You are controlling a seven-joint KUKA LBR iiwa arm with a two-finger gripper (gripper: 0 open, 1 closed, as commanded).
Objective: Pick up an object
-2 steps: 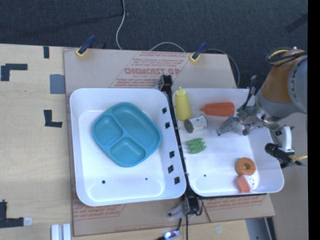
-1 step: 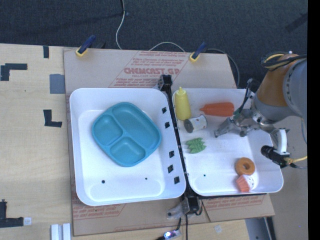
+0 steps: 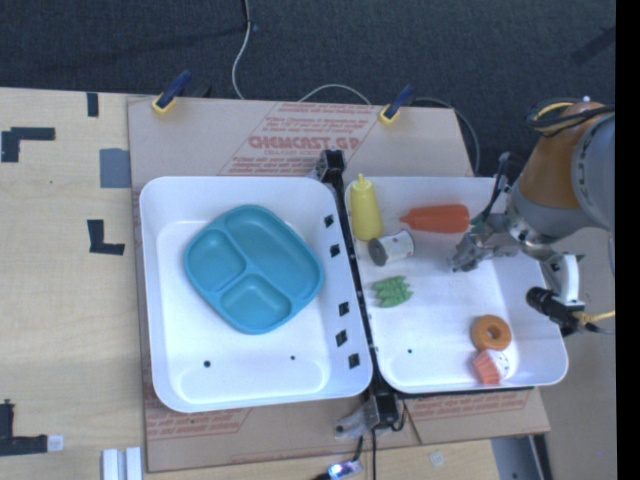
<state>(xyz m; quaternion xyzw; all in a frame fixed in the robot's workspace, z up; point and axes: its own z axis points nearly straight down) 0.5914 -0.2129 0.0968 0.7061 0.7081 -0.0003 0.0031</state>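
The hand [image 3: 465, 258] hangs low in the right bin [image 3: 440, 368], just below the carrot [image 3: 436, 218]; whether it is wide or narrow I cannot tell. The carrot lies flat near the bin's far wall, beside a mustard bottle [image 3: 364, 208] and a small can [image 3: 392, 247]. It looks like light, hard plastic, probably smooth and apt to roll; I would grip it across its thick middle.

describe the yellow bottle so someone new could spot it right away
Look in the right-hand white bin, at its far left corner beside the divider. The yellow bottle lies there, above a small grey cup and left of the orange carrot. It alone is yellow with a pointed cap.
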